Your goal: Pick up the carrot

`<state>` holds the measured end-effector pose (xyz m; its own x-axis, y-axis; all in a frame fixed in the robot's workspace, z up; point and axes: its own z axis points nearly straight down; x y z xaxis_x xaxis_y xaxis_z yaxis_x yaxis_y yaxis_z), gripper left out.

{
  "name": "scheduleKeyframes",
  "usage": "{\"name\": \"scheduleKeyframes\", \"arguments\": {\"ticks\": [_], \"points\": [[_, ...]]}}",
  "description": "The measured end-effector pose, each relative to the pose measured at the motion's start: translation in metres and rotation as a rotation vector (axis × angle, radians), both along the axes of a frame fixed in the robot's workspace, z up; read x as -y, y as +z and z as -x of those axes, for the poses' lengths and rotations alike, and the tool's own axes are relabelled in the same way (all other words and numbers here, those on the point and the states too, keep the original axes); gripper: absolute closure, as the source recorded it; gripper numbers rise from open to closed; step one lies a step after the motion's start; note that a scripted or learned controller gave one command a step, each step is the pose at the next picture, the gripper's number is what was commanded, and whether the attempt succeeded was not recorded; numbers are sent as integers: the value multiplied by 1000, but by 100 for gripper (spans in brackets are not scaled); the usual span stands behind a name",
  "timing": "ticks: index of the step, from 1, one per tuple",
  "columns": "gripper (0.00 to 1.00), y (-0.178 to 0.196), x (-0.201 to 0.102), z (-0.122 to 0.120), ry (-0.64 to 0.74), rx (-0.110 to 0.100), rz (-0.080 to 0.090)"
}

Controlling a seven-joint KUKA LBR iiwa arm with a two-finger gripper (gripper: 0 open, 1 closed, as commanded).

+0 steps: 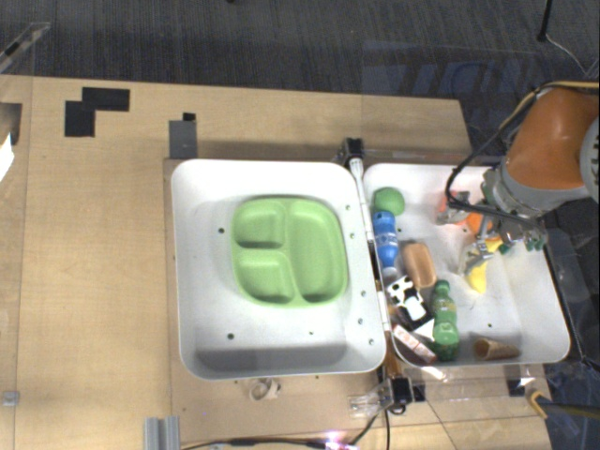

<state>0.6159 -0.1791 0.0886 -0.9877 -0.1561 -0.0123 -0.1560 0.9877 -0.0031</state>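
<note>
Looks like the reach-in step: pincer hangs over the right bin at 3 o'clock, beside something orange, maybe the carrot; can't tell its opening, next it needs lining up

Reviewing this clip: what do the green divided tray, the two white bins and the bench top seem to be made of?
The green tray looks like moulded plastic with a matte finish: one even colour, with soft rounded compartment edges. The white bins look like smooth plastic, slightly glossy, with rounded corners and faint sheen on the walls; thin painted metal cannot be ruled out. The bench top looks like light wood or wood laminate, with a pale grain pattern.
</note>
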Motion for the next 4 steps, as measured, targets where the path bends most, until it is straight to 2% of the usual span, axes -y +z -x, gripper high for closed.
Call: {"name": "scheduleKeyframes", "arguments": {"ticks": [1,2,3,4], "points": [[0,1,25,5,-292,3,-3],[0,0,26,16,6,0,0],[0,0,26,41,130,2,3],[0,69,26,-14,255,6,5]]}}
